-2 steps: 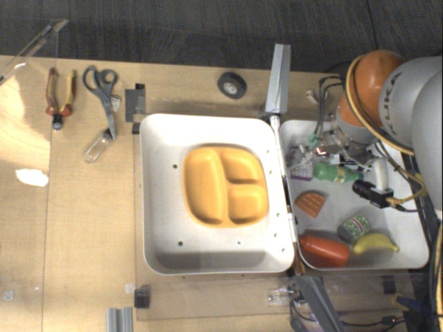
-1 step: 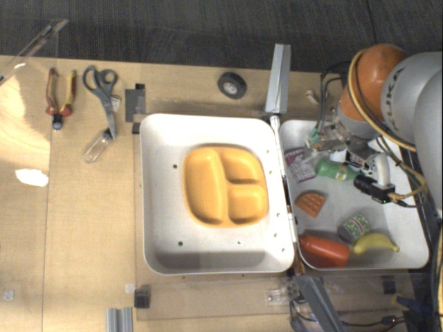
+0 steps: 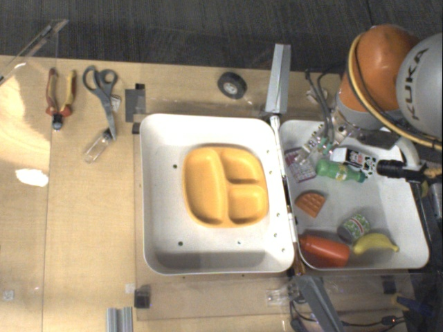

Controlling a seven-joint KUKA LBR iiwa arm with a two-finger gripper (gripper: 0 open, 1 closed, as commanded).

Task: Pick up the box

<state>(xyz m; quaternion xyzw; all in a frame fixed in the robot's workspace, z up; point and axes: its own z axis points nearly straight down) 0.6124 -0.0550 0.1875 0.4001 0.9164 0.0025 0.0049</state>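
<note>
From the single overhead view, the grey arm with its orange band (image 3: 377,68) reaches in at the upper right and hangs over the far end of the right-hand shallow white bin (image 3: 415,247), its gripper (image 3: 324,138) low above the clutter there; I cannot tell how the jaws stand, since the wrist and cables crowd them. The step in hand looks to me like the approach: nothing reads as caught or lifted. The task's thing I take to be the small flat box with a pale purple and white printed face (image 3: 300,163), lying at the bin's upper left, close against the wall shared with the left-hand white bin (image 3: 159,185). It looks light and thin, lying flat and slightly askew, its print too small to read. Just beside it lies a green plastic bottle with a white label (image 3: 340,169), and nearer the front sit an orange ridged toy piece (image 3: 311,203), a small green-labelled can (image 3: 355,225), a yellow banana (image 3: 376,243) and a red rounded toy (image 3: 324,250). My guess is that the next move calls for a short shift left and down, with the jaws set astride the box's narrow width, clear of the bottle and the bin wall. The left bin carries a yellow divided tray (image 3: 225,185). On the wooden tabletop (image 3: 76,213) lie grey-handled scissors (image 3: 104,99) and red-handled pliers (image 3: 59,95).
</note>
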